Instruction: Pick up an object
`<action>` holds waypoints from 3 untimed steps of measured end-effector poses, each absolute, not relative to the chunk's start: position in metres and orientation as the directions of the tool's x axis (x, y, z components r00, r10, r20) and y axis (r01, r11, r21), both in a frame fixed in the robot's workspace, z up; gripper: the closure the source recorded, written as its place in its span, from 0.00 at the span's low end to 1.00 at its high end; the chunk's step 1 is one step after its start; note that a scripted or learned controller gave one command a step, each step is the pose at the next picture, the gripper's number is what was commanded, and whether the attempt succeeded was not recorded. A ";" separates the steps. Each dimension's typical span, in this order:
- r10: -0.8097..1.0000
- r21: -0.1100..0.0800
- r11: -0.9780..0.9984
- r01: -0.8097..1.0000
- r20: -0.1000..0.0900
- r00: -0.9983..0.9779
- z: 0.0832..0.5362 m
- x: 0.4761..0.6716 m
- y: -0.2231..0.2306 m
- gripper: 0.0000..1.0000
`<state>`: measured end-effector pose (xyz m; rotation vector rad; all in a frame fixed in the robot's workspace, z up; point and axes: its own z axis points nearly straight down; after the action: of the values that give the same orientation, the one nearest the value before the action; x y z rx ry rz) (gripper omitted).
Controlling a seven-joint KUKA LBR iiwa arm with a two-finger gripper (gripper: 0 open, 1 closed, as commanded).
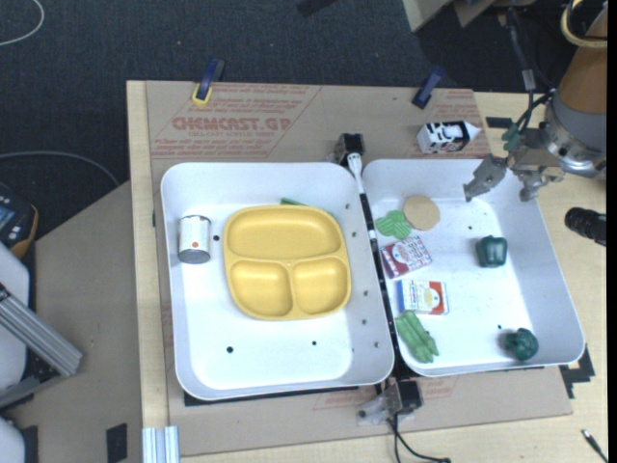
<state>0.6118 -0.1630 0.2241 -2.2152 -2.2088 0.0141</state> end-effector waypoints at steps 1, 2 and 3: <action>1.000 -0.001 0.000 1.000 0.000 0.000 0.233 0.614 -0.163 0.00; 1.000 -0.008 0.000 1.000 0.002 0.000 0.169 0.614 -0.160 0.00; 1.000 -0.005 0.001 1.000 0.001 -0.001 0.126 0.616 -0.158 0.00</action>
<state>0.6160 -0.1577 0.1263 -2.2175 -2.2190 0.0042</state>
